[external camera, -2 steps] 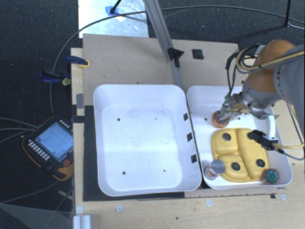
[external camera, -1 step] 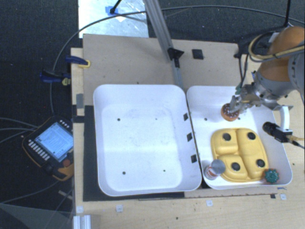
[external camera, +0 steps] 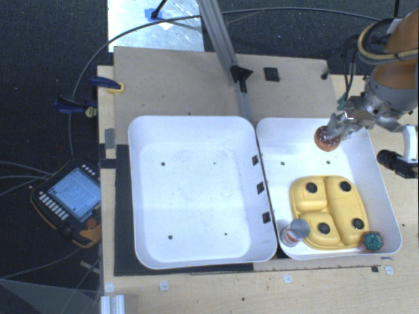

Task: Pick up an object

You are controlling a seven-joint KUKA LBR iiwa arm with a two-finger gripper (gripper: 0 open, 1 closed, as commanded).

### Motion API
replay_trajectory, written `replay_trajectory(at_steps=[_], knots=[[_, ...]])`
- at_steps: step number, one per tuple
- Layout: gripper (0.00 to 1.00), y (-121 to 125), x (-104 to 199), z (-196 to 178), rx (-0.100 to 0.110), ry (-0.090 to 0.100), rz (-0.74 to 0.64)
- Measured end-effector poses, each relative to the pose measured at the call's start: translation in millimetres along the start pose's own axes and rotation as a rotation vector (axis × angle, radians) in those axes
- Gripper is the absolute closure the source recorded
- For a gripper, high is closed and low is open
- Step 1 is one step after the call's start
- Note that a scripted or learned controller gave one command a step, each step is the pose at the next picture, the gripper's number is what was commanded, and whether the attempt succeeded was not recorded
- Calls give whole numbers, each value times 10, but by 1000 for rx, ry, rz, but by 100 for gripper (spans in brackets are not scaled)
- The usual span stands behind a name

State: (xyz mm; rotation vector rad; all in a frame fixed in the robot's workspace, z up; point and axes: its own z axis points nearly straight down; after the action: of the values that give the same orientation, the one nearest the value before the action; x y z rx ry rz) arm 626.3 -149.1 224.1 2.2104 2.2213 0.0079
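One pincer [external camera: 330, 133] hangs over the right bin [external camera: 386, 195], closed on a small brown round object [external camera: 325, 140].

A tan bench [external camera: 196, 84] stands on dark carpet [external camera: 46, 38], with cables [external camera: 85, 77] trailing across the floor past its left edge. A handheld control pendant [external camera: 69, 198] lies beside that edge, and a bright reflective panel [external camera: 154, 18] sits beyond the bench's far left corner.
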Motion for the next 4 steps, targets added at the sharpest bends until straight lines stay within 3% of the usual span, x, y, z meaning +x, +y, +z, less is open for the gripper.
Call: replay_trajectory(at_steps=[1,4], knots=[[100,17,0,-334,3,1,0],[100,-345,1645,-200,10,4,-6]])
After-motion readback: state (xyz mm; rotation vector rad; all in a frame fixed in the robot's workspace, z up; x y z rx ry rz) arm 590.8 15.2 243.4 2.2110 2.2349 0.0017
